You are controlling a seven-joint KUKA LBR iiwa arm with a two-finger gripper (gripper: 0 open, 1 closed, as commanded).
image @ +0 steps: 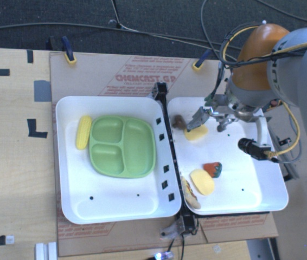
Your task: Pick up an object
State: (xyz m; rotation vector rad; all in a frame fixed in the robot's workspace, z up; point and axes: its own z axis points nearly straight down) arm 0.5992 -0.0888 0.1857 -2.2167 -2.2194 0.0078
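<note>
One claw (198, 124) directly above pale yellow piece (197, 134).

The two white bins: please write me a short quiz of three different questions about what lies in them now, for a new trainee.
1. True or false: the green divided plate lies in the right bin.
2. Which item lies beside the plate in the left bin? A) the yellow corn cob B) a blue cup C) a spoon
3. Fill in: the tool is over the ______ bin, near a pale yellow piece.

Key: 1. False, it lies in the left bin. 2. A. 3. right.
</note>
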